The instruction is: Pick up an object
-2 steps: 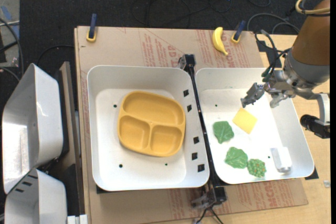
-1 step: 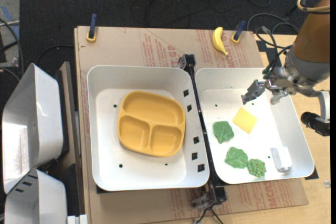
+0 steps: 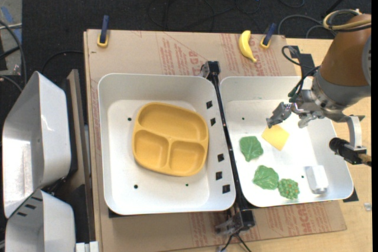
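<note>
In the right bin (image 3: 236,97) lie a yellow wedge-shaped block (image 3: 276,138), two green leafy pieces (image 3: 251,147) (image 3: 266,177), a green broccoli-like piece (image 3: 288,188) and a small white block (image 3: 316,178). My gripper (image 3: 290,119) hangs over the upper middle of that bin, just above and slightly right of the yellow wedge. Its two fingers are spread apart and open, with nothing between them.
The left bin (image 3: 112,97) holds a yellow divided plate (image 3: 171,138). A toy banana (image 3: 248,46) lies on the cardboard behind the bins, near a blue clamp (image 3: 269,34). White containers (image 3: 32,133) stand at the far left.
</note>
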`<control>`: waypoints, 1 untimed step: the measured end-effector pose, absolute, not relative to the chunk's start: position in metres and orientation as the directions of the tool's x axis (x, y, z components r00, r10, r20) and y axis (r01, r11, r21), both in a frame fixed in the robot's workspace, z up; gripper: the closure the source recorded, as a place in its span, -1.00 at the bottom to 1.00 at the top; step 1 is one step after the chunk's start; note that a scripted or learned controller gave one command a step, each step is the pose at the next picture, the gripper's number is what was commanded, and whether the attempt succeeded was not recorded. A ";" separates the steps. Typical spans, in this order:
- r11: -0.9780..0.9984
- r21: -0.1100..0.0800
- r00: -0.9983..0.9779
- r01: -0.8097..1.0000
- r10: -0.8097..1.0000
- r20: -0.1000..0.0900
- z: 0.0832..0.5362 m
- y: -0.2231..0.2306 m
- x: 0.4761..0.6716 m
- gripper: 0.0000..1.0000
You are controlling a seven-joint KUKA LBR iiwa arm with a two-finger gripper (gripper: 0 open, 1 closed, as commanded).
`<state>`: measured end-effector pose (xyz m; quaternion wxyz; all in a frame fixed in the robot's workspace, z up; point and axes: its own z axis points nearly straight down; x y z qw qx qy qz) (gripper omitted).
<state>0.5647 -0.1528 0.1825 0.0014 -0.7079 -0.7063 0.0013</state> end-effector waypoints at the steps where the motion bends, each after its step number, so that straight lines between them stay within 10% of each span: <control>1: -0.001 -0.003 0.001 1.000 1.000 0.000 0.139 -0.150 0.567 -1.00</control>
